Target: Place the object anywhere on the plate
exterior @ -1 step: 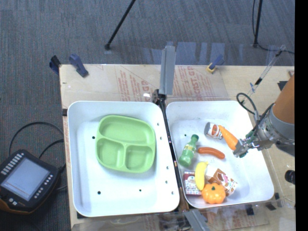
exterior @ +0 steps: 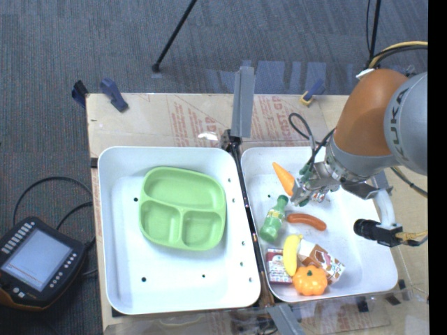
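- A light green plastic plate with three compartments [exterior: 184, 209] is seen lying flat in the left white bin [exterior: 119, 285].
- Right of the plate, across the divider, the right white bin [exterior: 370, 271] is seen to hold the toys.
- The grey arm's two-finger gripper [exterior: 305, 192] is positioned over the right bin, just beside an orange toy carrot [exterior: 283, 178]; its opening cannot be told.
- A small green toy bottle [exterior: 273, 219] and a red toy sausage [exterior: 306, 220] lie right of the plate, nearest the gripper.
- Further toward the bin's near edge, a yellow toy banana [exterior: 290, 255], an orange toy pumpkin [exterior: 309, 280] and a brown printed packet [exterior: 325, 260] are clustered.
- Nothing is seen resting on the plate.
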Robot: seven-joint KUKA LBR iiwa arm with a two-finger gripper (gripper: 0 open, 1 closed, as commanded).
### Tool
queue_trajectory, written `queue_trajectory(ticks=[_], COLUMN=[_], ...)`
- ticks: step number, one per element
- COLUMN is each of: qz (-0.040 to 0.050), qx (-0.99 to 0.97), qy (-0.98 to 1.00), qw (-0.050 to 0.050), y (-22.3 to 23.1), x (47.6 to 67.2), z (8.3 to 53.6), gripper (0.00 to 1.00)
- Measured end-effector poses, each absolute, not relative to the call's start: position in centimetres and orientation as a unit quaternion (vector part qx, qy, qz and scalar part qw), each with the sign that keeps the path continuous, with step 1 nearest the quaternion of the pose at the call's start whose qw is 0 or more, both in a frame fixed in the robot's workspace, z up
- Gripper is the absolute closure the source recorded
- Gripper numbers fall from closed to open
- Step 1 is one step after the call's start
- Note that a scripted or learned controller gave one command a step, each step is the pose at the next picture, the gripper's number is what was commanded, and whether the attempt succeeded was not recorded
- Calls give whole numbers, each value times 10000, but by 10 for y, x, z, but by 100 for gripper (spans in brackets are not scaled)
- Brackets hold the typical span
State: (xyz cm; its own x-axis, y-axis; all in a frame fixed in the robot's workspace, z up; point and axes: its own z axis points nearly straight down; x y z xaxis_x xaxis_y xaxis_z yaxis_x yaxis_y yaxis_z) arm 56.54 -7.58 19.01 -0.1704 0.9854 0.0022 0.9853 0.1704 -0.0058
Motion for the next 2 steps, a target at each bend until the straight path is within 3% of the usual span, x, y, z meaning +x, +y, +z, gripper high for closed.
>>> queue_trajectory(ticks=[1, 2], qz=[20, 18], qx=[-5889, -5274], qy=[-8082, -8496], qw=[27, 18], y=[14, 94], x=[533, 595], z=[185, 185], gripper=[100, 100])
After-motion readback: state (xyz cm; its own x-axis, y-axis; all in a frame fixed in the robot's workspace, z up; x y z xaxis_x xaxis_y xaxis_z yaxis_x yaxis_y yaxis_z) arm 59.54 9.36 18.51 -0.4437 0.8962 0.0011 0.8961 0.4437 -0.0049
